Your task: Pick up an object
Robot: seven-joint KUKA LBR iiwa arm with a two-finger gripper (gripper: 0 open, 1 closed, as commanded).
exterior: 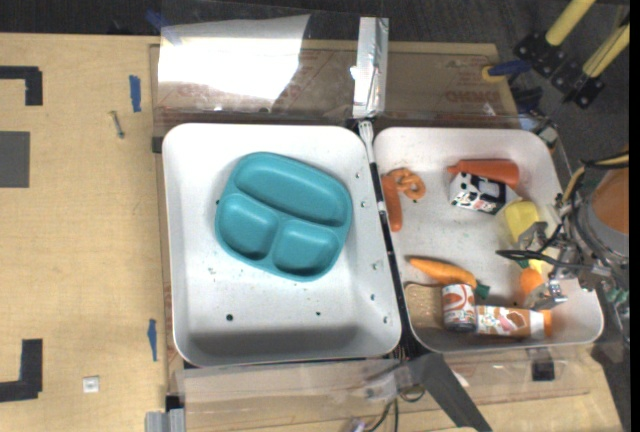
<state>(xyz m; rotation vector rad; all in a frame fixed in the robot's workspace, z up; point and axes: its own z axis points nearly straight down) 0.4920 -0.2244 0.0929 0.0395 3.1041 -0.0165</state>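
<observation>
Camera view, from above and at a slant: two shallow white bins side by side on the bench. The left bin (190, 300) holds a teal sectioned plate (283, 214) lying face down near its middle. The right bin (440, 142) holds the loose objects: an orange curled piece (405, 183) beside the dividing wall, an orange carrot-like piece (486, 170) at the far side, a black-and-white toy (476, 192) just below it, a yellow item (522, 218), a second carrot-like piece (442, 269), a small can (458, 307) and a printed tube (510, 321) lying along the near wall. The gripper (545, 272) is low over the right bin's right end, close to a small orange object (530, 282); whether it is released or clenched cannot be told, and nothing is clearly held. Judged step: the descent toward a grasp. The next move calls for closing squarely on one object, then lifting clear of the wall.
</observation>
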